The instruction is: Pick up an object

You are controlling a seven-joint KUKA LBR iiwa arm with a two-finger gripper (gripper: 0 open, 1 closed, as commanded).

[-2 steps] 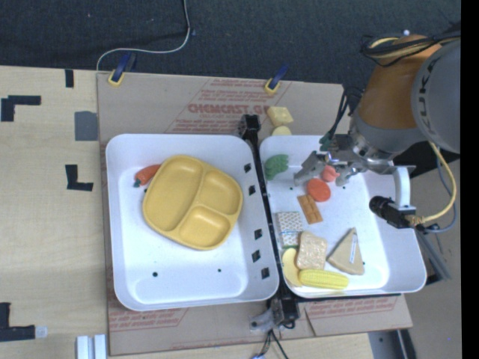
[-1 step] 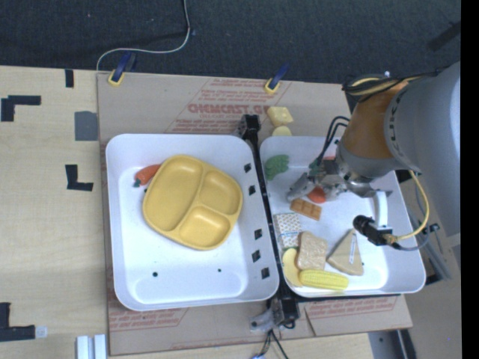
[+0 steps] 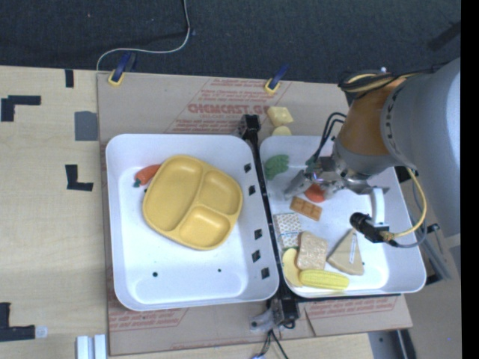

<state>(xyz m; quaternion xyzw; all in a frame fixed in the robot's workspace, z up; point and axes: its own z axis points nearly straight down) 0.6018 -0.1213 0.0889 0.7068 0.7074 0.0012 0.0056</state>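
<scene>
Hand (image 3: pixel 314 185) low over red piece (image 3: pixel 316 195), finger state unclear, piece half hidden.

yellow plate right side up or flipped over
Right side up. The yellow plate in the left bin shows its three hollow compartments facing the camera, with raised dividers between them. It holds no food.

The yellow divided plastic plate (image 3: pixel 193 201) looked smooth with a soft sheen, well left of the jaws. Both shallow white plastic bins (image 3: pixel 127 275) appeared glossy. Beneath lay a matt brown cardboard sheet (image 3: pixel 217 107) on a pale wood-grain bench (image 3: pixel 45 238).
</scene>
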